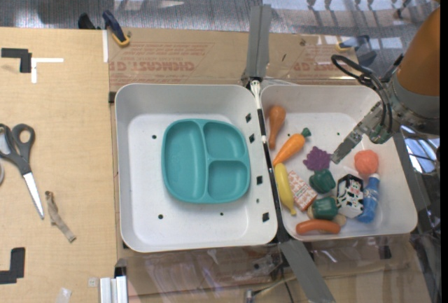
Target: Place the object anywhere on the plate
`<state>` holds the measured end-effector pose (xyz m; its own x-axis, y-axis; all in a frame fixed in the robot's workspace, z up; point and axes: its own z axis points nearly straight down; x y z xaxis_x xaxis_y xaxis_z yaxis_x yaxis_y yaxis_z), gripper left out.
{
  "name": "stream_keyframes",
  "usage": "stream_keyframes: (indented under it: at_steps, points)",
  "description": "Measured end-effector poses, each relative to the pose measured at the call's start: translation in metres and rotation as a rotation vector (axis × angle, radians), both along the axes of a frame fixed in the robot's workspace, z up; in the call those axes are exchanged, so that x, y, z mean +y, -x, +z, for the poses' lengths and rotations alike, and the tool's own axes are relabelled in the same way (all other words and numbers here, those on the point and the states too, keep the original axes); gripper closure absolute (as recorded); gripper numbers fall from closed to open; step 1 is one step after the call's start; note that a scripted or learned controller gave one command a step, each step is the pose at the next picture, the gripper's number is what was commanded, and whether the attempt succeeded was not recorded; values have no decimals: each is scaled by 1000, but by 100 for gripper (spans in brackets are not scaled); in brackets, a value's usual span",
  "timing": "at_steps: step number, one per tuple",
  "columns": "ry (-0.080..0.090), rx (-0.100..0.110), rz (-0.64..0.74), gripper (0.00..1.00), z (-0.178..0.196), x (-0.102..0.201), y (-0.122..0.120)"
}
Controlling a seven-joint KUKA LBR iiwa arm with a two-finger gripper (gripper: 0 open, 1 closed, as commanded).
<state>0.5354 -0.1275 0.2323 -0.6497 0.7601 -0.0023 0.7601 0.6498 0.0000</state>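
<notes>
A teal divided plate (206,160) lies in the left white bin (133,175) with nothing on it. The right bin (399,217) holds several toy foods: an orange carrot (291,147), a purple grape bunch (319,157), an orange ball (366,161), a yellow banana (283,187) and a green pepper (323,181). My gripper (344,150) reaches in from the right and hangs tilted over the right bin. Its tip is between the grapes and the orange ball, just above the pepper. Nothing shows in its grasp.
The right bin also holds a smaller orange vegetable (277,120), a pink box (302,192), a black-and-white toy (350,195), a blue bottle (369,198) and a red sausage (317,227). A ridge (264,154) divides the bins. Scissors (22,161) lie far left on the bench.
</notes>
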Motion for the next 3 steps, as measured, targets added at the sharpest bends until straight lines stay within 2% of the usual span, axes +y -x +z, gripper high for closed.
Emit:
stream_keyframes:
  at_steps: [1,2,3]
  points:
    - [-1,3,-211,0,-25,-33,48]
    - [0,3,-208,100,-17,-33,46]
    - [-1,0,-7,100,-69,-27,-16]
